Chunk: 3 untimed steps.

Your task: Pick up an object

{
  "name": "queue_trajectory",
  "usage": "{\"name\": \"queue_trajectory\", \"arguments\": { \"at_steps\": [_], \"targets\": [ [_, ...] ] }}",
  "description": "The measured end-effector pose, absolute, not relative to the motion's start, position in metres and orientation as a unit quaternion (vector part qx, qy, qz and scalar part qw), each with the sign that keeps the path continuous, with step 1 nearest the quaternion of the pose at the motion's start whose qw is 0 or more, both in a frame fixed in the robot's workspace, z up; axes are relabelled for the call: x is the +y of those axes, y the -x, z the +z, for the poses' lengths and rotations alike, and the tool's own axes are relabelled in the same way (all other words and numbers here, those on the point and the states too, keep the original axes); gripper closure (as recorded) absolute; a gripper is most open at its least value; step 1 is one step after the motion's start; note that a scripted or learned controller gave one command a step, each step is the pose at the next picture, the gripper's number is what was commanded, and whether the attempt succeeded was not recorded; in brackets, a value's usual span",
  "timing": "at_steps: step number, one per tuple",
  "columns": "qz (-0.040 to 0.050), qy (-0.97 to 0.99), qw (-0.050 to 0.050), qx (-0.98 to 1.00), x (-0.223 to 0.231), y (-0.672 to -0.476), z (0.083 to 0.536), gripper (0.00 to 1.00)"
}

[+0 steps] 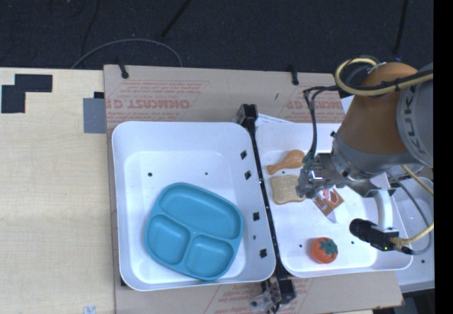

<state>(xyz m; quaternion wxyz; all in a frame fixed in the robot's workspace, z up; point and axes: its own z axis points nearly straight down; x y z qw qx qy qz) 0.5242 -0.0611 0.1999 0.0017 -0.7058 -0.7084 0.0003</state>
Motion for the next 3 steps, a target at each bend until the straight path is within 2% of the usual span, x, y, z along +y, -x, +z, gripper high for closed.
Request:
{"name": "queue_trajectory", "arguments": {
  "at_steps": [2, 3],
  "targets": [
    [0.0003, 0.706, 0.001, -0.709, 0.033, -0.56, 0.226, 1.0],
    [0.0006, 0.706, 0.001, -0.709, 0.074, -0.575, 0.223, 1.0]
  ]
}}
